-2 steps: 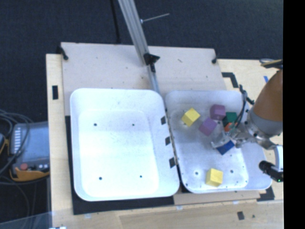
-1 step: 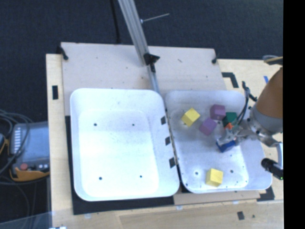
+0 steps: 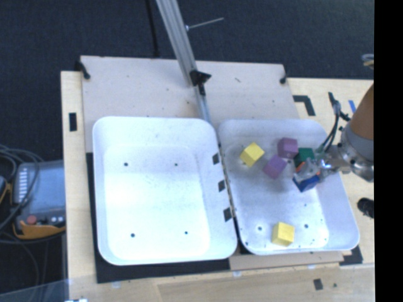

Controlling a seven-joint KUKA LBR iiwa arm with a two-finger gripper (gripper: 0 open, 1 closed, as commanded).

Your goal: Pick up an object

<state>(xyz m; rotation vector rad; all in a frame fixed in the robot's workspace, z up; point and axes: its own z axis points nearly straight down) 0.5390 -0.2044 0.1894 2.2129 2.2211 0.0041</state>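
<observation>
Yellow cube (image 3: 283,233) clear; gripper (image 3: 313,167) blurred over blue block (image 3: 306,182).

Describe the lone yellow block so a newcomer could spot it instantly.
Start at the right bin, the one the arm reaches into. Go to its near edge, away from the cluster of blocks by the claw. The yellow block sits there alone; the other yellow block lies farther back beside two purple ones.

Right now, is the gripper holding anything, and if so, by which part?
It cannot be told. The gripper sits low over the right bin, right at a green block and a blue block, but the view is too blurred to show a hold.
</observation>
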